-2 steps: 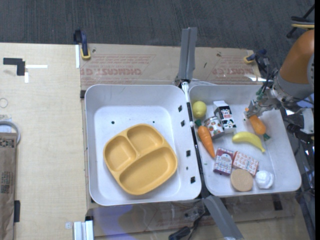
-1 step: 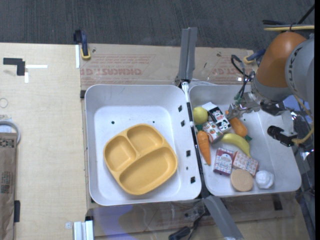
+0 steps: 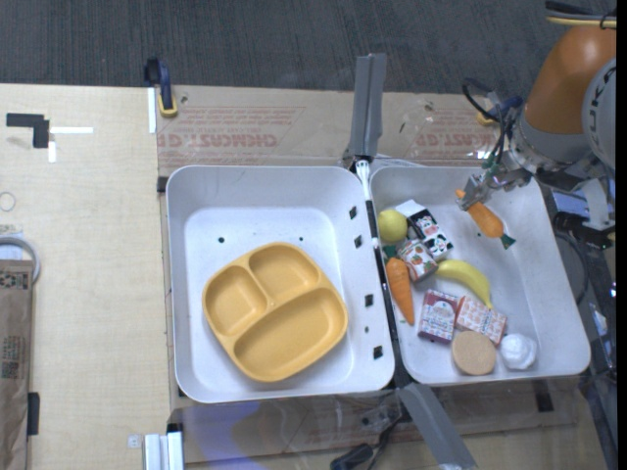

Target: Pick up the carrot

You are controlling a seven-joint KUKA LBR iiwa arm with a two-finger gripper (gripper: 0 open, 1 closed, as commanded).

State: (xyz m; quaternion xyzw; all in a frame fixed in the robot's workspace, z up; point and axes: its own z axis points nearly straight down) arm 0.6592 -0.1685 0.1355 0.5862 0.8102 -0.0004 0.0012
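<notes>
Cables and wrist hide much of the gripper [image 3: 487, 184] over the far part of the right bin [image 3: 554, 292]; whether it is clenched or released cannot be told. One carrot [image 3: 487, 220], orange with a green end, is seen tilted just beneath it. A second carrot [image 3: 399, 288], tapered, is laid along that bin's left wall.

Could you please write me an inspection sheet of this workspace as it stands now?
Surface: two white bins, left bin, right bin.
Job's things: carrot against right bin's left wall; second carrot under the gripper.
Clutter: yellow divided plate in left bin; lemon, banana, small cartons, round cracker, white ball.
Grippers: low over second carrot; hold unclear.
Cables: bundle at wrist.
Surroundings: cardboard behind bins.
</notes>
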